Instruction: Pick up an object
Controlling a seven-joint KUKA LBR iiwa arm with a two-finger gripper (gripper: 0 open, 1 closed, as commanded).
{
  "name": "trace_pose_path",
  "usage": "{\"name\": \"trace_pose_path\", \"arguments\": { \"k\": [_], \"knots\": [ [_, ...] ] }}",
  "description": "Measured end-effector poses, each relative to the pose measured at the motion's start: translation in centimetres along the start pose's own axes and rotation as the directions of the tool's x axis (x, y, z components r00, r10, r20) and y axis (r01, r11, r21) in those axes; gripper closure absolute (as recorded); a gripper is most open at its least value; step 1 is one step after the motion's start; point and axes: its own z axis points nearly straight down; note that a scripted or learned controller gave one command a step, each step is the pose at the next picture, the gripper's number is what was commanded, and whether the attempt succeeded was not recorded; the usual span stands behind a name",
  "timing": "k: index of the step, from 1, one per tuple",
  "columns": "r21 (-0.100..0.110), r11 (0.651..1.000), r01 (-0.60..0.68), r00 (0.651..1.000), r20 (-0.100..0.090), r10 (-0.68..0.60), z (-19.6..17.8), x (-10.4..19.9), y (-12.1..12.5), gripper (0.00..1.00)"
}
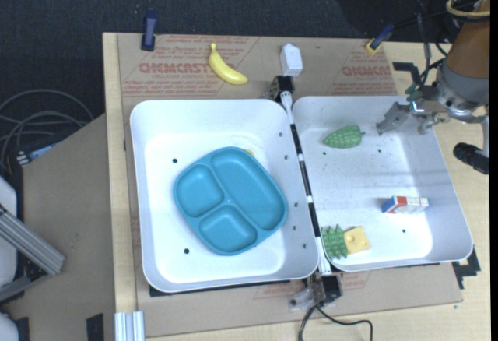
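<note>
My gripper (405, 123) hangs over the far right corner of the right bin (436, 176), with its fingers spread open and nothing between them. A green knobbly toy (343, 136) lies just left of it, apart from the fingers. Further forward in the same bin lie a small red, white and blue carton (404, 205) and a yellow toy with a green leafy top (347, 241) at the front left corner.
The left bin (156, 145) holds a blue divided plate (228, 198). A yellow banana (225, 67) lies on the bench behind the left bin. A white clip (291, 59) sits at the far end of the wall between the bins.
</note>
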Motion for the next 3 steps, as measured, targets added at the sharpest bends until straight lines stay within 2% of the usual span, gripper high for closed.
{"name": "trace_pose_path", "arguments": {
  "k": [1, 2, 3],
  "knots": [
    [0.003, 1.0, 0.001, 1.0, -0.003, -0.001, -2.7, 8.6, -3.3, 0.0],
    [0.003, 1.0, 0.0, 1.0, -0.002, 0.0, 4.4, 12.1, 1.3, 0.0],
    [-0.003, 1.0, 0.001, 1.0, 0.001, -0.001, 3.2, 12.0, 1.5, 1.0]
  ]
}}
